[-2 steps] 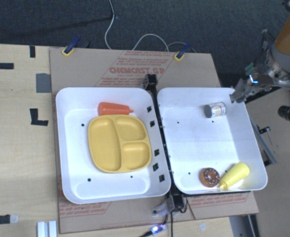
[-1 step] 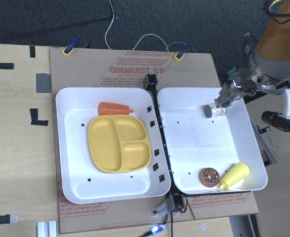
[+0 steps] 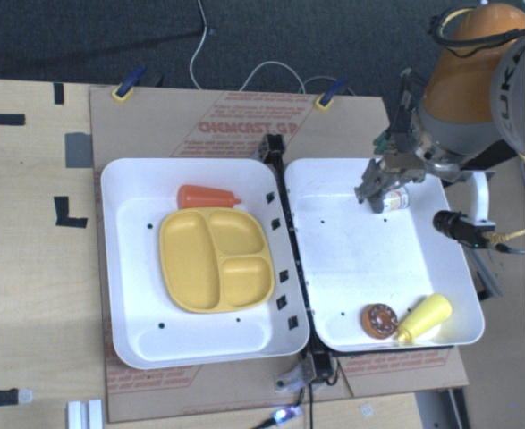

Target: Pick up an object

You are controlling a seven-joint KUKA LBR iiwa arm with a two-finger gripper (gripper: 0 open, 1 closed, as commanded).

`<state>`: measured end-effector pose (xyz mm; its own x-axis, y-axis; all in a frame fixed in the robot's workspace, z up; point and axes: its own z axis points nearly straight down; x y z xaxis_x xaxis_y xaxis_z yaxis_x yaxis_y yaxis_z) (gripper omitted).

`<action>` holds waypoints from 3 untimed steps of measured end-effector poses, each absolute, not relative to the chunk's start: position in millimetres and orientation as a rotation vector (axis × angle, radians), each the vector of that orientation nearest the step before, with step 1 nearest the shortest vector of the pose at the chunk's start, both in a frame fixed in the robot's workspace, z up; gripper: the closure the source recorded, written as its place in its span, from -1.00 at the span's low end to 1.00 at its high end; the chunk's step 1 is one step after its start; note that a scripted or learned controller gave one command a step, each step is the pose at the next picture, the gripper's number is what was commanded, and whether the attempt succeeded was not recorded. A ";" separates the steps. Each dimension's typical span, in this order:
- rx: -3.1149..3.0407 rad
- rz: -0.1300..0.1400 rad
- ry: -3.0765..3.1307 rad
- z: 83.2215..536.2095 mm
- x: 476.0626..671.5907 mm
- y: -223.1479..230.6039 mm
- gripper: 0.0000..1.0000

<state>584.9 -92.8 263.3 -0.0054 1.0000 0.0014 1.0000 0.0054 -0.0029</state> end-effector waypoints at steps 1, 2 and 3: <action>-2.213 0.000 -2.227 262.1 582.2 -40.7 1.00; -2.213 0.003 -2.225 245.0 582.7 9.3 1.00; -2.211 0.003 -2.226 229.5 561.5 67.2 1.00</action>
